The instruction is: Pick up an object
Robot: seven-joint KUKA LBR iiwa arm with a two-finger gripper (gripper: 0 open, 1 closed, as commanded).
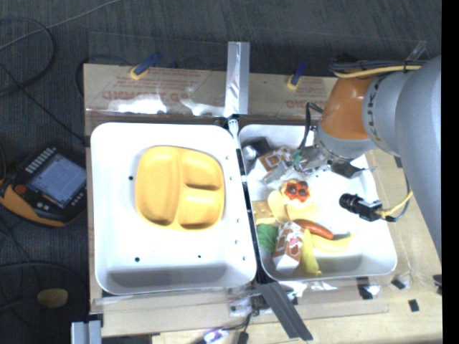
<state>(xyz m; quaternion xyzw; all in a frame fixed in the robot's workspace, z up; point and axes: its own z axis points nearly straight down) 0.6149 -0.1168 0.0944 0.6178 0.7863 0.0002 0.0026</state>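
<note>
A handheld pendant (44, 187) with a dark screen lies on the floor at far left, its writing too small to read; red print on the cardboard sheet (165, 86) behind the bins is too faint to make out; the left bin (107, 264) on the surface holds one yellow divided tray (179, 186); the right bin (373, 253) holds a crowded heap: a red and white printed packet (289, 244) with illegible lettering, something green (266, 236) just beside it, a banana (310, 258), a red chilli (313, 228), a small orange-red toy (295, 190) and crumpled wrappers (276, 158); the hand (310, 160) sits low among the wrappers at the bin's back; whether it is open or closed I cannot tell; the arm (401, 113) is cut off at the right.
</note>
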